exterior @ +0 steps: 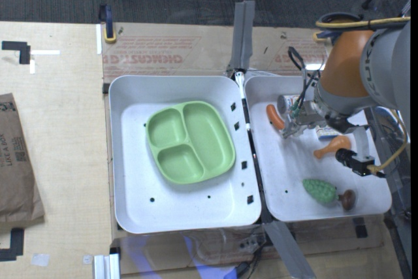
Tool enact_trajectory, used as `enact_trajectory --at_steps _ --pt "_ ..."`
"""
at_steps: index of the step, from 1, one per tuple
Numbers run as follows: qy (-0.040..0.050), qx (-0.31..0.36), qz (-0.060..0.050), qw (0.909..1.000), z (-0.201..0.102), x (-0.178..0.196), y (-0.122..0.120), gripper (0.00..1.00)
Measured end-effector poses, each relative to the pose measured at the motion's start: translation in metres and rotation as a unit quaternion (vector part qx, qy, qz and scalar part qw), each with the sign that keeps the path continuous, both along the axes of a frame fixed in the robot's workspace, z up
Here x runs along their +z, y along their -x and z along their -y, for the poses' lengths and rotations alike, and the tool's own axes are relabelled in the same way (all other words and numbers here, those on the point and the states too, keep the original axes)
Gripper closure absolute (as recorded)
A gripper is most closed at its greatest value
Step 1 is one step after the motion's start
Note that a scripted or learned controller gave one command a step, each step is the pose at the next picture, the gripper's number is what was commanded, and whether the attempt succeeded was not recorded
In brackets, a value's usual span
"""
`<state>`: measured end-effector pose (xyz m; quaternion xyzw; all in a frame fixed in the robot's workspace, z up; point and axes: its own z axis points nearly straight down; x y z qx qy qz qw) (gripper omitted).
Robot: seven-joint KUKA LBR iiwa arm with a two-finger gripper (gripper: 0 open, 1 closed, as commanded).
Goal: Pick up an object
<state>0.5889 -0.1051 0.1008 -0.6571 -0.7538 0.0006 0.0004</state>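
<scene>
Two bins (124,160), hand (292,129) blurred near hot dog (275,117), grip unclear

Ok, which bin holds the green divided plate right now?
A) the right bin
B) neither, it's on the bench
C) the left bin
C: the green divided plate lies flat inside the left bin, while the gripper works over the right bin.
</scene>
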Motion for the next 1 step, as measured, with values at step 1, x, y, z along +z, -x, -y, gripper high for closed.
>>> enact_trajectory --at_steps 1 --pt "0.0007 -0.001 0.001 1.0 -0.0614 0.0909 -0.044 1.0"
